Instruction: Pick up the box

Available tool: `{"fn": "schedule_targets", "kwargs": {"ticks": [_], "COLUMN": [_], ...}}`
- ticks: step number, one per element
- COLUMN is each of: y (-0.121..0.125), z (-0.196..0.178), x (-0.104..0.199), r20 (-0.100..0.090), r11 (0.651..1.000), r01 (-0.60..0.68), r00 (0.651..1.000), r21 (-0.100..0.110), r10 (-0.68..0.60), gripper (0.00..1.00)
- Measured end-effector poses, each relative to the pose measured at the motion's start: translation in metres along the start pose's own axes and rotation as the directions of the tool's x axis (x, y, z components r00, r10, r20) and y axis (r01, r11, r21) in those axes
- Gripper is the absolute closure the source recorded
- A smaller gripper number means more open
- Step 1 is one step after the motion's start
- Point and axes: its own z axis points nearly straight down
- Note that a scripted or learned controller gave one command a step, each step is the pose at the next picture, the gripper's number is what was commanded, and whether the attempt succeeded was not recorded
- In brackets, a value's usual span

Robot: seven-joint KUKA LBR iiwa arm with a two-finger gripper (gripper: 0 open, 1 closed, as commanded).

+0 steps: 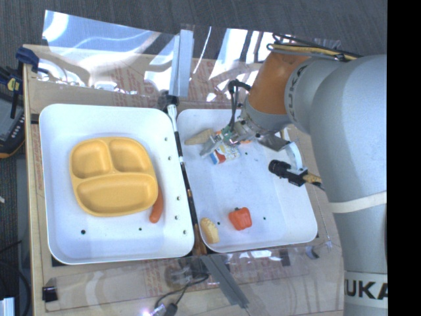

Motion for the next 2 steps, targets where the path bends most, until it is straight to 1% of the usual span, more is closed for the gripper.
{"fn": "schedule_targets", "kwargs": {"ticks": [1, 2], "y": [-0.018, -0.017], "z": [0.000, -0.012], "x": [-0.014, -0.015], "r20": [-0.002, 0.001], "r11": [0.997, 0.997], "r01": [-0.078, -0.074], "r00": [0.997, 0.997], "r21": [0.002, 0.001], "r10": [0.078, 0.074], "gripper": [0.00, 1.00]}}
